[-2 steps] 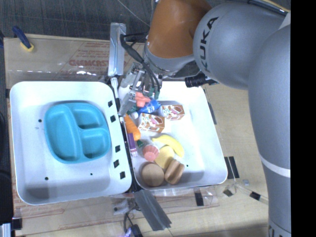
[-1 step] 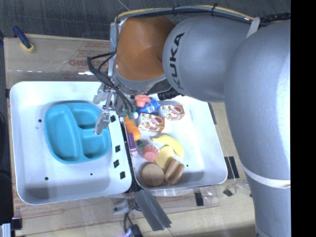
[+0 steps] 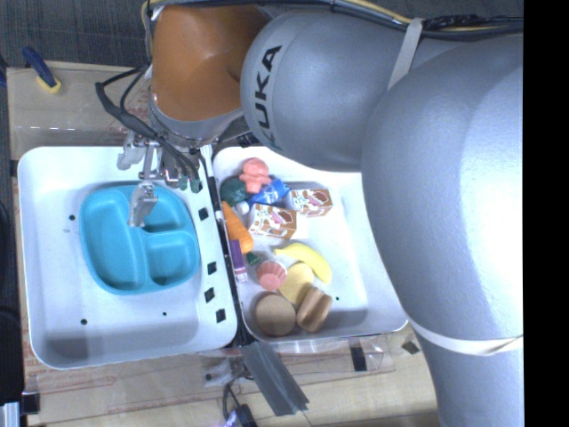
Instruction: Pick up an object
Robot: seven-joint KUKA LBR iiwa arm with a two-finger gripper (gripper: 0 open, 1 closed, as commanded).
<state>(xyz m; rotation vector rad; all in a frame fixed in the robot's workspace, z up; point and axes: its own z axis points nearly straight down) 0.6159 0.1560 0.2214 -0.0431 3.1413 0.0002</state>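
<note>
From the camera view we see the big grey arm (image 3: 427, 149) sweep in from the right, its bulk covering the right side of the scene. Its orange band (image 3: 200, 56) sits above the wrist, which points down over the far edge of the left shallow white bin (image 3: 53, 327). The metal tool (image 3: 145, 205) hangs low over the far part of a blue plastic divided tray (image 3: 133, 256) that lies in that bin. We cannot tell how its fingers stand, and we see nothing between them.

The right shallow white bin (image 3: 378, 301) holds the toys in a loose heap. A pink toy figure (image 3: 255, 174) lies at the far end, just beside a dark green round toy (image 3: 234, 190). Two small printed cartons (image 3: 273, 221) (image 3: 311, 202) lie near the middle. An orange carrot-shaped toy (image 3: 236, 229) lies along the bin's left wall. Nearer to us lie a yellow banana (image 3: 307, 261), a pink round piece (image 3: 271, 277) and two brown bread-like pieces (image 3: 275, 315) (image 3: 313, 309), touching one another.

Both bins rest on the wooden table (image 3: 80, 87).
</note>
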